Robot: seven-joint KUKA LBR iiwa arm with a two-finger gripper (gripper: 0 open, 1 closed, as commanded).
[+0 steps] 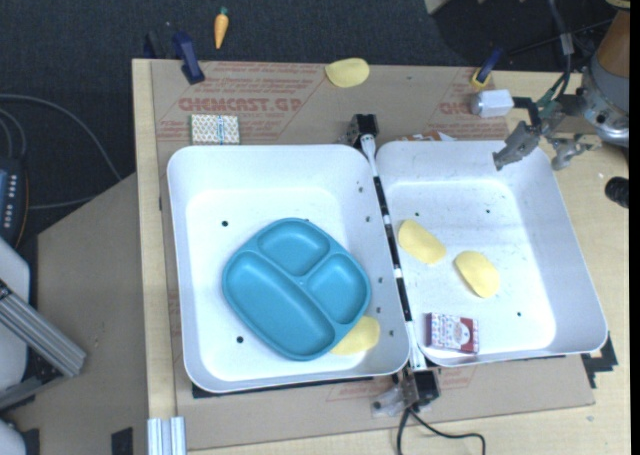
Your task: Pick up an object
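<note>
Gripper (pixel 527 144) hovers above the right bin's (pixel 560 205) far rim, fingers seemingly spread, holding nothing.

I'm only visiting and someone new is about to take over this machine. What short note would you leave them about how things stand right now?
Gripper: hovering over the far right corner of the right bin, nothing between its fingers, which look spread.
Right bin holds two yellow pieces and a small red-and-white box near the front edge.
Left bin holds a blue divided tray with another yellow piece tucked against its front corner.
Done: nothing picked yet.
Left: lower onto one object and lift it.
</note>
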